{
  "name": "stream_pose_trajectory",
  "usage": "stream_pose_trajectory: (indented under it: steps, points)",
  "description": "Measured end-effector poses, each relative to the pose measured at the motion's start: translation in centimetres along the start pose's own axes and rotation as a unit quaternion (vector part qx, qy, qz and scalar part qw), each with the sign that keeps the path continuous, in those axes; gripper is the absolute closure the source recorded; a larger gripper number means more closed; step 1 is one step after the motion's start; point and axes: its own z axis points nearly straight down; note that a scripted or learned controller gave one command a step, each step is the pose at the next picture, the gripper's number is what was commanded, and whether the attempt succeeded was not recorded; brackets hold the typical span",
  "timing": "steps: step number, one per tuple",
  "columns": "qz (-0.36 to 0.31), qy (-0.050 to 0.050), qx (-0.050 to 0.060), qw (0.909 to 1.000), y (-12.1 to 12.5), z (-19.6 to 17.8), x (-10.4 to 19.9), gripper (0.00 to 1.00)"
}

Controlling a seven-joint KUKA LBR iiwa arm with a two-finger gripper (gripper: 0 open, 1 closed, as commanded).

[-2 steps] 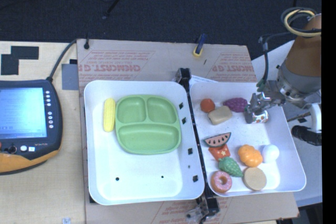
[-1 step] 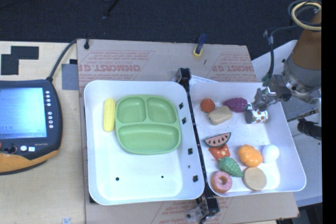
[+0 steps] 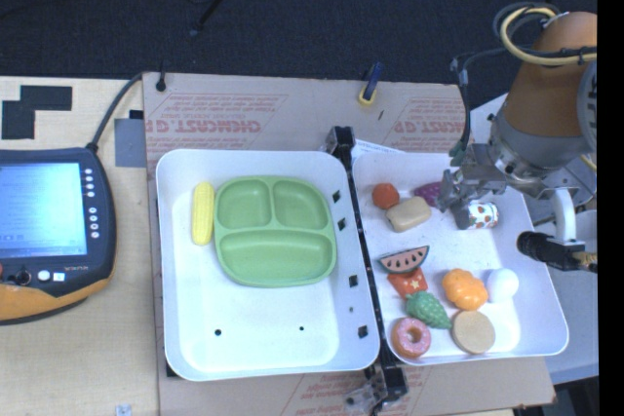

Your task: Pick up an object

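Two shallow white plastic bins are seen side by side on the bench. In the left bin a light green three-compartment tray is laid near the middle, with a yellow toy corn cob placed just beside its left edge, lengthwise and apart from the bin wall. The right bin is stocked with toy food: a small red-orange tomato-like ball near the top left, a beige bread-like block just below and right of it, a purple piece partly hidden behind the gripper, a watermelon slice, a red strawberry-like piece touching a knobbly green vegetable, a pink-iced doughnut, an orange fruit, a white egg and a round tan biscuit. The grey two-finger gripper is lowered over the upper middle of the right bin, reached in from the right under the orange-banded wrist. A small white object with red and dark spots (possibly a toy mushroom, though this is unclear) is found right at the fingertips; whether it is actually clasped cannot be told, and the jaws' state cannot be made out from this angle. A grey and orange handheld control pendant is set on the bench to the left.
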Motion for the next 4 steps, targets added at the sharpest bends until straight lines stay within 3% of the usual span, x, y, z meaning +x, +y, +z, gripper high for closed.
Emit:
stream_pose_trajectory:
  steps: [1, 3, 4]
  points:
    - [0.001, 0.000, 0.002, 1.0000, -2.2, 0.9, 5.3, 1.00]
    - [0.001, -0.001, 0.001, 1.0000, -3.8, -0.1, 13.4, 1.00]
    - [0.003, -0.002, 0.000, 1.0000, -3.3, -0.1, 12.9, 1.00]
